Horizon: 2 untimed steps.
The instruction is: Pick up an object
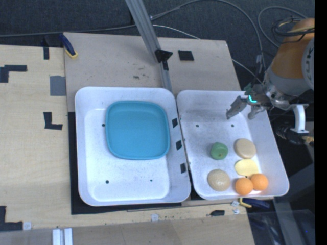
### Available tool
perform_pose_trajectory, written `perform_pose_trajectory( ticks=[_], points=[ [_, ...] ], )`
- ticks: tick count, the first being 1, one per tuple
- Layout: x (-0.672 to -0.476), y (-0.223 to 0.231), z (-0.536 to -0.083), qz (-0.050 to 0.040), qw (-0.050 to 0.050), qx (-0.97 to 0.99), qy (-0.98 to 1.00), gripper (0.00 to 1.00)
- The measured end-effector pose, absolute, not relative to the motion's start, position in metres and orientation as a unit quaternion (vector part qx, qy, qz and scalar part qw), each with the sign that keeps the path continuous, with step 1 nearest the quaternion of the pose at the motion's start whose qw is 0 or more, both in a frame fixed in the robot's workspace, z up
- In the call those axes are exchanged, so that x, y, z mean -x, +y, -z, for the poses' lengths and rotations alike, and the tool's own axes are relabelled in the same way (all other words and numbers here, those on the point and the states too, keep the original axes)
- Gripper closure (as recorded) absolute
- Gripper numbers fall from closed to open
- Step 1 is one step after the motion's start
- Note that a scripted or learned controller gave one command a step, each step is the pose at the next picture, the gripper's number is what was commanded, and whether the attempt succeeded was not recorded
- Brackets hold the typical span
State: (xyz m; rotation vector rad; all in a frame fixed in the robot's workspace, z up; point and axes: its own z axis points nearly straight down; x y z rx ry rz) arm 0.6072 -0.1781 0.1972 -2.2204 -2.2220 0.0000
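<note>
camera view: gripper (244, 110) hangs over the upper right part of the right bin (204, 111), fingers spread apart, nothing between them. orange band of the arm (291, 60) sits just beyond the bin's right rim.

objects cluster in the right bin's lower half, well apart from the gripper: green round piece (219, 151) nearest the bin's middle; tan disc (245, 148) just right of it; yellow piece (247, 167) below the tan disc; beige round piece (218, 179) near the lower rim; two orange balls (251, 184) touching each other at the lower right corner.

left bin (92, 152) lies beside the right bin, holding a blue square plate (137, 129).
</note>
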Motion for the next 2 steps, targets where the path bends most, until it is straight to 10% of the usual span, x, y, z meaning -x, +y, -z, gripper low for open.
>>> perform_pose_trajectory(
  ticks=[2],
  points=[
    [-0.603,-0.173,-0.135,-0.0017,0.002,0.707,-0.707,0.0]
  ],
)
